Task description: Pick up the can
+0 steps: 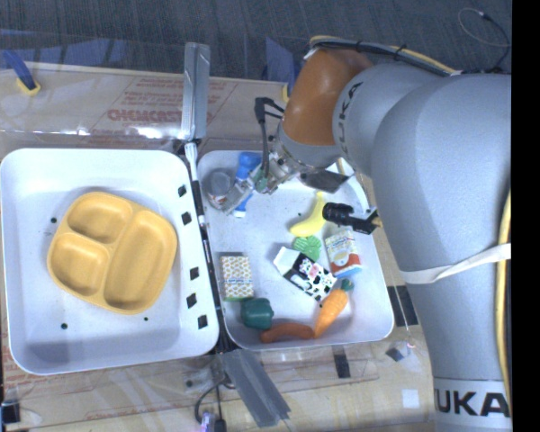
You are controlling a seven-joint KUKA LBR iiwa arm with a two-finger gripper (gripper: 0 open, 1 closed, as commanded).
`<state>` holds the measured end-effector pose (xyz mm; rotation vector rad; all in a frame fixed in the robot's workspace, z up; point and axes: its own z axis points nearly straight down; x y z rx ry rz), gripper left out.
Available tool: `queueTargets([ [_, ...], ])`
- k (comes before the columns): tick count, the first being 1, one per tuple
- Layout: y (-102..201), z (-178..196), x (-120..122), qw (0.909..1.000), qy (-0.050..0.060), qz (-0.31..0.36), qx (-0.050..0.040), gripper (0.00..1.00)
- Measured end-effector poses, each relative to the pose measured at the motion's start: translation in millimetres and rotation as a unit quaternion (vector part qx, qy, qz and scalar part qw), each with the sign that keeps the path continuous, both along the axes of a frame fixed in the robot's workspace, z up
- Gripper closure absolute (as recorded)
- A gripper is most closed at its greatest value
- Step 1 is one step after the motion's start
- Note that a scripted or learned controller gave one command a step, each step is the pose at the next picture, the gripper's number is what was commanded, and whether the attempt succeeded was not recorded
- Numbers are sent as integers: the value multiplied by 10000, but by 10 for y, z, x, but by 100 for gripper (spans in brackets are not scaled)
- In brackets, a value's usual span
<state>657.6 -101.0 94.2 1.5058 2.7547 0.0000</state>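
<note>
In the right bin, at its far left corner, the can is lying close against the bin wall, its round grey end facing up toward the camera. The gripper is hanging just beside it, toward the bin's far edge, with a blue object crowding the same spot; whether the jaws are wide or narrow cannot be told at this angle. The can is judged light, rigid and smooth-sided, so it is likely to be slipping or rolling under a poor grip. Holding across the curved body, clear of the wall, is appearing the sounder approach. The left bin is carrying a yellow divided tray.
</note>
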Motion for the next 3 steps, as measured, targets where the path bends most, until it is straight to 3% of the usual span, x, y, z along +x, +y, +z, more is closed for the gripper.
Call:
queueTargets([
  [1,-149,-26,-1246,9967,23,807,10,0],
  [2,-154,708,-602,9999,3,138,0,0],
  [3,435,985,-1407,9982,18,591,6,0],
])
